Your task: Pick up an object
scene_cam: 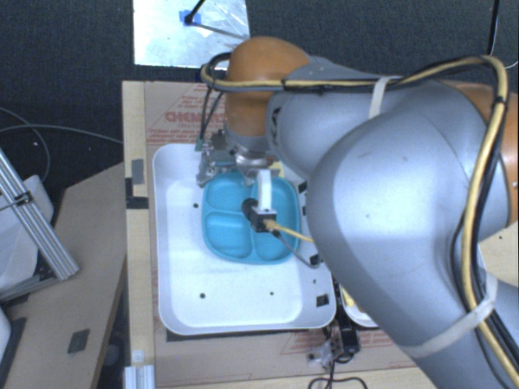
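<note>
A blue divided plate (pixel 242 221) lies in the left white bin (pixel 182 241), toward its right half. My gripper (pixel 220 165) hangs low over the plate's far left rim, close to the bin's back. The wrist body hides its fingertips. The grey arm with its orange band covers the plate's right edge.
The big grey arm (pixel 397 209) fills the right side and hides the right bin almost fully. A cardboard sheet (pixel 174 112) lies under the bins. A metal frame (pixel 32 225) stands off the bench at the left. The left bin's near floor is bare white.
</note>
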Robot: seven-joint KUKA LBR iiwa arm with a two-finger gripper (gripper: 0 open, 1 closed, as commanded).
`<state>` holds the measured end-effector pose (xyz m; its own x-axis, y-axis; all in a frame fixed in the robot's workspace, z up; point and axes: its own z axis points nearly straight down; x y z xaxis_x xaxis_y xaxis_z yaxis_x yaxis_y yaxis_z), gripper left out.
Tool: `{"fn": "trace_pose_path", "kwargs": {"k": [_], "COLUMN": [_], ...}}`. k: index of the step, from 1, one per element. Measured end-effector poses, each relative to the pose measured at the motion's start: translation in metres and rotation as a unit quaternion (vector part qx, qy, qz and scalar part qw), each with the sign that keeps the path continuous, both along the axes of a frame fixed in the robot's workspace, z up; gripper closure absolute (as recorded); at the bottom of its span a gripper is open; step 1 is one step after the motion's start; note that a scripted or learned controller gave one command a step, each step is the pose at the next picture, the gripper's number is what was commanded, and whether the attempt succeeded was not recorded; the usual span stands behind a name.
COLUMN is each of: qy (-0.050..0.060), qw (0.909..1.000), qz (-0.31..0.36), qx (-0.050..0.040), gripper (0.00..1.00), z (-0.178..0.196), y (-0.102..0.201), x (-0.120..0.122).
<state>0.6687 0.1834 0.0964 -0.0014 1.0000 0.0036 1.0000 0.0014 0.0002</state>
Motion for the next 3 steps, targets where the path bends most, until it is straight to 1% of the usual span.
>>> {"fn": "trace_pose_path", "kwargs": {"k": [2, 3], "qy": [-0.003, -0.008], "qw": [1.0, 1.0], "qz": [0.004, 0.002], "qx": [0.0074, 0.0009], "gripper": [0.0, 0.0], "z": [0.027, 0.166], "y": [-0.019, -0.023], "x": [-0.006, -0.043]}}
